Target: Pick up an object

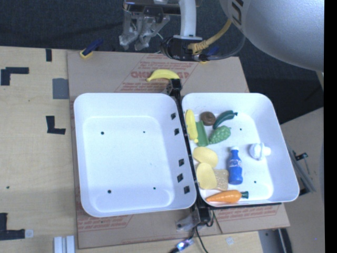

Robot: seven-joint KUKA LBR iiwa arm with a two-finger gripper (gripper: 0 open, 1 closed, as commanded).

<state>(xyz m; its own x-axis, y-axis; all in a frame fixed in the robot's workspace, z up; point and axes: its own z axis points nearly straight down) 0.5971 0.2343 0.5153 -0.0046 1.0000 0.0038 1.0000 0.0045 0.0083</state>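
Nearest the lens, an orange carrot point(224, 196) lies along the right bin's point(274, 115) front wall, with a blue bottle point(235, 166), yellow pieces and green vegetables behind it. Beyond both bins, a yellow banana point(163, 75) rests on the surface point(31, 141). High above, the pincer point(138, 33) hangs with nothing between its parted fingers.

Arm casing point(279, 15): part of large dark lettering, cut off by the frame edge; a "K"-like stroke, right of the end effector point(138, 33).
Cardboard sheet point(105, 73): red printed lettering below the end effector, too faint and skewed to read.
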